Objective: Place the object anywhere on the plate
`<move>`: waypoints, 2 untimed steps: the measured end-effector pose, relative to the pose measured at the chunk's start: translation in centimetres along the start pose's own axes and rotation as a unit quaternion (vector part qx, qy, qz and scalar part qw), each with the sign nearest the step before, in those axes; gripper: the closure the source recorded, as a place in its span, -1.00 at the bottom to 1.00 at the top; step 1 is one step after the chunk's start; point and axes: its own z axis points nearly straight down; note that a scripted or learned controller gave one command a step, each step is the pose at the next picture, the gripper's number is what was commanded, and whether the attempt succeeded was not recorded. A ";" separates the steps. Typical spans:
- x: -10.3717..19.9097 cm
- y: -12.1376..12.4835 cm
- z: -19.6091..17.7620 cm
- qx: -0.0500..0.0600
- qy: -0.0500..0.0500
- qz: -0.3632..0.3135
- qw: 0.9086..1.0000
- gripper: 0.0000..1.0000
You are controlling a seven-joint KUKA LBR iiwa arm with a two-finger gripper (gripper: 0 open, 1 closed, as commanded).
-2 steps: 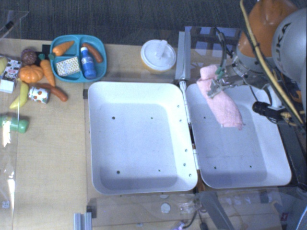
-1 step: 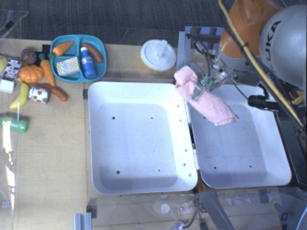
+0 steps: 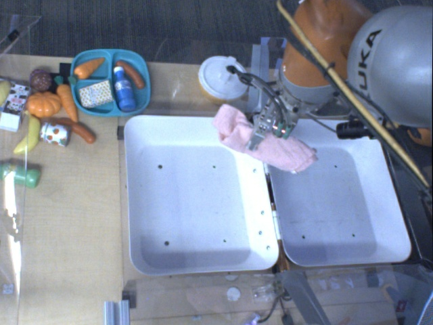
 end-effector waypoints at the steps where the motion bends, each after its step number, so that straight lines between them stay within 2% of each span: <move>1: 3.5 4.2 -0.5 0.000 0.000 -0.200 0.980 1.00; 2: 6.7 7.9 -0.5 0.000 0.000 -0.235 0.972 1.00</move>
